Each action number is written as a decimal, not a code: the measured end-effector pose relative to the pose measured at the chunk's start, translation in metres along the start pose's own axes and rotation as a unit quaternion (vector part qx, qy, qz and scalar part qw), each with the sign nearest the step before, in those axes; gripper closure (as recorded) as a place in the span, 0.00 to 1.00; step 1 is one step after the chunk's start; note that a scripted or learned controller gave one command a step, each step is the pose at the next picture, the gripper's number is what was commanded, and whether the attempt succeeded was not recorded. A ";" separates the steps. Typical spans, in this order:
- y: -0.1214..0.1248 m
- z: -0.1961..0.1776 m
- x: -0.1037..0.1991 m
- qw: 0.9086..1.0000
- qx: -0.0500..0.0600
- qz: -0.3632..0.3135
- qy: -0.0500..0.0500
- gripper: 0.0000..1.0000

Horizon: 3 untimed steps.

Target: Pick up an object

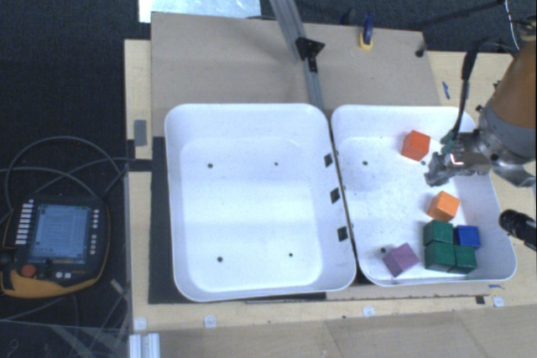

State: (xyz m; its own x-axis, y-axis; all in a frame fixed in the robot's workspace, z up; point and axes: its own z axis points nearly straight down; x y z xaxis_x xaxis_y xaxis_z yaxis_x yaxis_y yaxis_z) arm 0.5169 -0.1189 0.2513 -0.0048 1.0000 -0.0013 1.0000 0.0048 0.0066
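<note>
Claw (438, 170) hangs over right bin (369, 126), seemingly between orange blocks (415, 145).

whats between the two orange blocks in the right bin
In the camera view, the hand sits between the upper orange block and the lower orange block, above the right bin floor.

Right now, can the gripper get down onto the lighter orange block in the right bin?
Probably yes. The gripper hangs just above the lighter orange block, whose top is uncovered. The green blocks sit close below it, which may crowd one finger.
</note>
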 end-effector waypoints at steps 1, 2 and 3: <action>0.029 -0.007 0.050 1.000 0.001 -0.003 0.001 1.00; 0.042 0.000 0.099 1.000 0.002 -0.003 0.001 1.00; 0.059 0.003 0.140 1.000 0.002 -0.002 0.001 1.00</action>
State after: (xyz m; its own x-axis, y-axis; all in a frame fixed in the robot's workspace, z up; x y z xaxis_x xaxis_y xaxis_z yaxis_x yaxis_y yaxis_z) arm 0.5755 0.0215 0.2485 -0.0091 1.0000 0.0013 1.0000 0.0091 0.0028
